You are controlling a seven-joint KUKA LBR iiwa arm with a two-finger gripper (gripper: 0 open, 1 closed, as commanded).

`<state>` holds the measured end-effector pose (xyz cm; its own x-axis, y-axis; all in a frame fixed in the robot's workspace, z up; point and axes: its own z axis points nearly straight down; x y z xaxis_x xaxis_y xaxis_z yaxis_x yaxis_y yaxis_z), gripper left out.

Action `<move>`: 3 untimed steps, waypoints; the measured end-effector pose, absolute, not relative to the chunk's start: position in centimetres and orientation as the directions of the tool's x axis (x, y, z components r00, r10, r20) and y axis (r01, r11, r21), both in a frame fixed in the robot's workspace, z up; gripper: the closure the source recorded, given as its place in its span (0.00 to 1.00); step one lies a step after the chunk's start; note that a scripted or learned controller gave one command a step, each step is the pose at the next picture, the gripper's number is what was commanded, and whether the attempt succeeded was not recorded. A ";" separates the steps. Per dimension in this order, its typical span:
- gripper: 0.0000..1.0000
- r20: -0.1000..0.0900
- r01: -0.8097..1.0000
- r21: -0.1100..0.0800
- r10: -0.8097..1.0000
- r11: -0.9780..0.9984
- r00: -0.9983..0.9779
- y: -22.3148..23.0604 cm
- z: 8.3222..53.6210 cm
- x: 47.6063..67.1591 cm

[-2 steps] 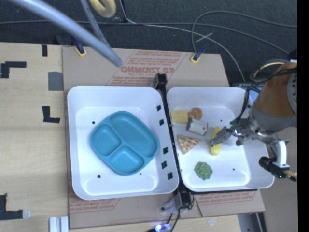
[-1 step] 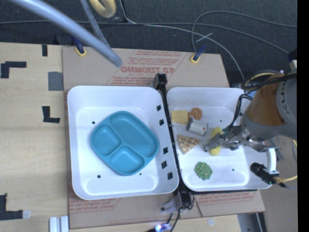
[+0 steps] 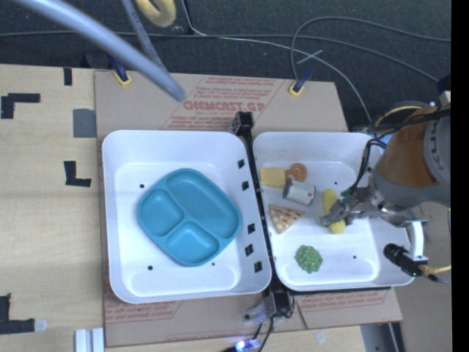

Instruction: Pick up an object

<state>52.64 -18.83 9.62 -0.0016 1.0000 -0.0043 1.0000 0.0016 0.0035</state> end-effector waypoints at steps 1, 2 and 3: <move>1.00 -0.001 1.000 0.004 1.000 0.002 -0.002 -18.4 15.6 52.9; 1.00 -0.003 1.000 0.005 1.000 0.001 -0.001 -19.3 21.3 52.8; 1.00 -0.001 1.000 0.002 1.000 0.001 -0.001 -19.3 23.6 52.8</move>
<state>52.83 -19.35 23.60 -0.0013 1.0000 -0.0010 1.0000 0.0013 0.0017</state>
